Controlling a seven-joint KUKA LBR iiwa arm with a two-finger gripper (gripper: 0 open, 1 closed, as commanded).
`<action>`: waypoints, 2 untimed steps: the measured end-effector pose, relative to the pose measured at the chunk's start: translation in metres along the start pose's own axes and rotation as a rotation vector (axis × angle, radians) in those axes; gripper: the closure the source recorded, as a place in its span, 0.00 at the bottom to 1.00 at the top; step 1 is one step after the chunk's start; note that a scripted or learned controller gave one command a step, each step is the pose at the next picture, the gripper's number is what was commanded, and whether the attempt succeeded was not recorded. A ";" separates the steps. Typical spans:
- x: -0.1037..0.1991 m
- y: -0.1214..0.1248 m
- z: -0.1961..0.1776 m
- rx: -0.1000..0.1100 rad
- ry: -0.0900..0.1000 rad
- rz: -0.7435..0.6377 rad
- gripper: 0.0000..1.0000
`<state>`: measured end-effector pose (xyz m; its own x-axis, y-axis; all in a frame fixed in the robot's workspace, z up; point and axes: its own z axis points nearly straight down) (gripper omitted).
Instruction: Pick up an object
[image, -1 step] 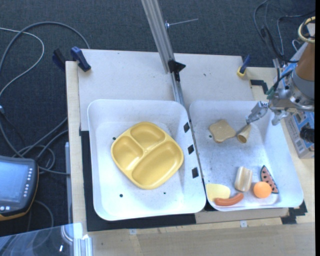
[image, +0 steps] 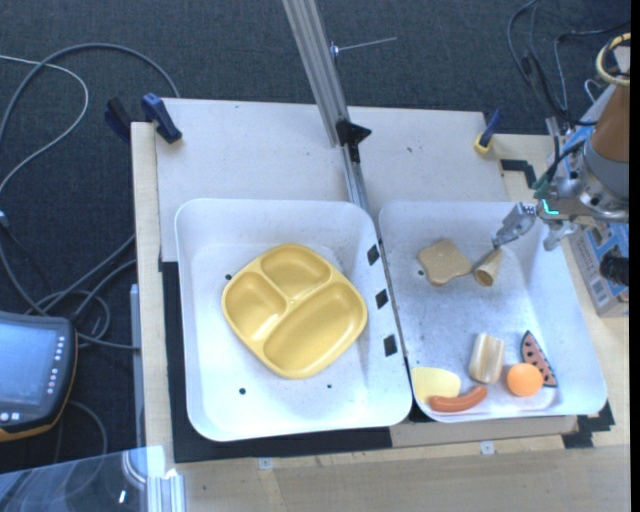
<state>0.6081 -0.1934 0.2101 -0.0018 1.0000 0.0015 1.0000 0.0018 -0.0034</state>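
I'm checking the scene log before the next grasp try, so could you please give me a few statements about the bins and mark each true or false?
1. The yellow divided plate lies in the left bin. True.
2. The orange ball sits on the plate. False: it is in the right bin, near the front.
3. The sausage lies beside the watermelon slice. False: it is by the yellow piece.
4. The toast lies in the right bin. True.

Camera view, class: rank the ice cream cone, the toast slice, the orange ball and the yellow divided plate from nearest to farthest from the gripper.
Measured from the gripper, at the right bin's far edge:
1. Ice cream cone, just below the gripper in the picture.
2. Toast slice, left of the cone.
3. Orange ball, at the right bin's near edge.
4. Yellow divided plate, in the left bin.
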 end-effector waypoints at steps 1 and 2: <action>-0.009 0.004 0.052 0.004 0.000 0.002 0.00; -0.005 0.006 0.115 0.004 0.001 0.000 0.00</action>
<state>0.6137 -0.1977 0.0955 -0.0018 1.0000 0.0029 1.0000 0.0019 -0.0079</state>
